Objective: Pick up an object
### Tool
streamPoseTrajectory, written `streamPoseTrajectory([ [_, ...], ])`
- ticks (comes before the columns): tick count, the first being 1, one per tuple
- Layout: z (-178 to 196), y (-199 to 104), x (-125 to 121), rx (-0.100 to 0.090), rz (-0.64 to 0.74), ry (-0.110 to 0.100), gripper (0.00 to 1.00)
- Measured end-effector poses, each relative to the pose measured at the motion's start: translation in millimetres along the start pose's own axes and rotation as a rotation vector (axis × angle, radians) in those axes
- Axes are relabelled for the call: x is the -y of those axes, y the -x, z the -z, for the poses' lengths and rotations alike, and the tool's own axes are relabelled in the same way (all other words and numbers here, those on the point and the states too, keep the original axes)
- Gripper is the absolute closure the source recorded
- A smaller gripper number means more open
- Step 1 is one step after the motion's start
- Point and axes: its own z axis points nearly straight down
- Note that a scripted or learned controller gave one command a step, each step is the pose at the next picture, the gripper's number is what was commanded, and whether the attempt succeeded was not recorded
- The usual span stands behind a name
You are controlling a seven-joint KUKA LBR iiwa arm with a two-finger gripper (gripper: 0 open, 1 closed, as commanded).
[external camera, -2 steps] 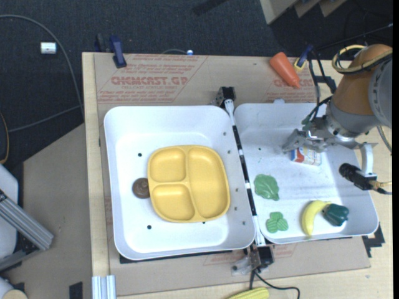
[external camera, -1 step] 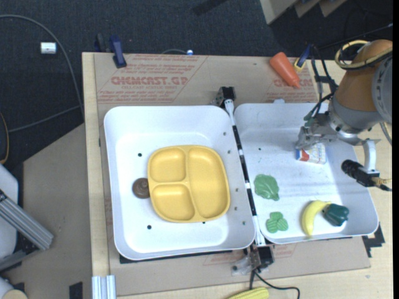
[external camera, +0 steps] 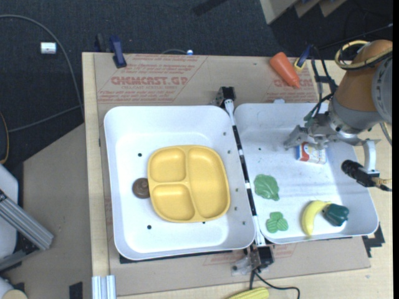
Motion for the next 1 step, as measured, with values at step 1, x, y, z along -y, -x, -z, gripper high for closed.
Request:
streamPoseTrajectory([
  [1, 23.9, -0.9, 25.3, -0.005, -0.001, -0.016, 0.0],
])
